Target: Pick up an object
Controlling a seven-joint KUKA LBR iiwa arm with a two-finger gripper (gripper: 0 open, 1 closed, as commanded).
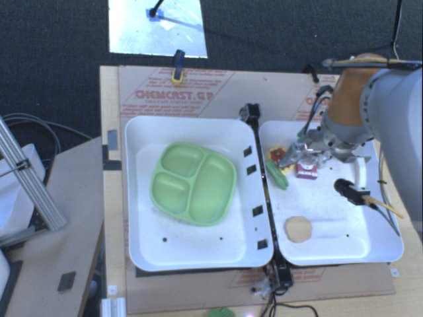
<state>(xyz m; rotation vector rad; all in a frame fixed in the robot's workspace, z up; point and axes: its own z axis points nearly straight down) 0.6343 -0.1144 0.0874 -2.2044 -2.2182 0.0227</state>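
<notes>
My gripper (pixel 299 153) hangs low over the back left part of the right bin (pixel 330 249). Just left of it lies a small red and yellow item (pixel 277 155). Directly in front of the gripper sits a small magenta and white packet (pixel 306 172). A green pod-shaped piece (pixel 276 176) lies along the bin's left wall. Toward the front of the same bin rests a round tan cookie-like disc (pixel 298 228), well apart from the gripper. Nothing can be seen held in the gripper.
The left bin (pixel 142 243) holds a light green divided plate (pixel 193 183) near its middle. A black divider with clips (pixel 259 177) runs between the two bins. The arm's grey and orange body (pixel 370 104) overhangs the right bin's back right.
</notes>
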